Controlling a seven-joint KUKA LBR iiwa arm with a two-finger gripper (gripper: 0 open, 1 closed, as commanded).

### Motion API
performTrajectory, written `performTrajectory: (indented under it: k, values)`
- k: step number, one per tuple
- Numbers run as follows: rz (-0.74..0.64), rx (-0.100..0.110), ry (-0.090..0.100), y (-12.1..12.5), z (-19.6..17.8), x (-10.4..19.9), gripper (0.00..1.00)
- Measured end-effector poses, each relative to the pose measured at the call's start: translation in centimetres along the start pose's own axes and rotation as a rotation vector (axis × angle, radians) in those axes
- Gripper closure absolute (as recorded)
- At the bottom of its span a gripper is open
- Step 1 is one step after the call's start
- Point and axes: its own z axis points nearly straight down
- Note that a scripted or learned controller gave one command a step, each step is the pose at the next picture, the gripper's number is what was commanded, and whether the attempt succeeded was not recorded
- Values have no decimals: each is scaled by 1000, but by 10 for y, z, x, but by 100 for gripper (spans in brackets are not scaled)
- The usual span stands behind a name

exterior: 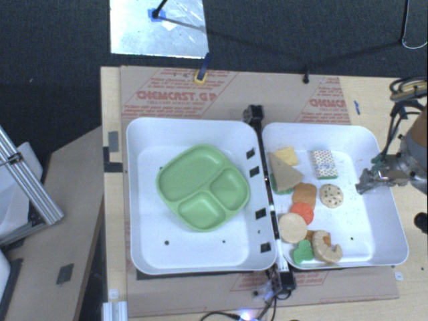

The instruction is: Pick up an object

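The right bin [374, 246] holds a cluster of toy foods on its left half: a yellow cheese piece [286, 155], a tan sandwich wedge [286, 176], a patterned block [324, 164], a cookie [330, 195], an orange-brown piece [304, 194], a red slice [303, 212], a cream round [292, 227], a green piece [304, 253] and a bitten donut [327, 247]. My gripper [366, 182] reaches in over the bin's right side, to the right of the cookie, touching none of the foods.
The left bin [144, 246] carries a green divided plate [202, 187]. A black divider with clips [262, 186] runs between the bins. A metal frame [23, 179] stands at the far left, and a shiny sheet [159, 19] lies beyond the bench.
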Motion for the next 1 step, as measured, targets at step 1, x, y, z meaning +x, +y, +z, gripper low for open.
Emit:
performTrajectory:
  k: [1]
  values:
    - [0,2,1,1,-18,0,100]
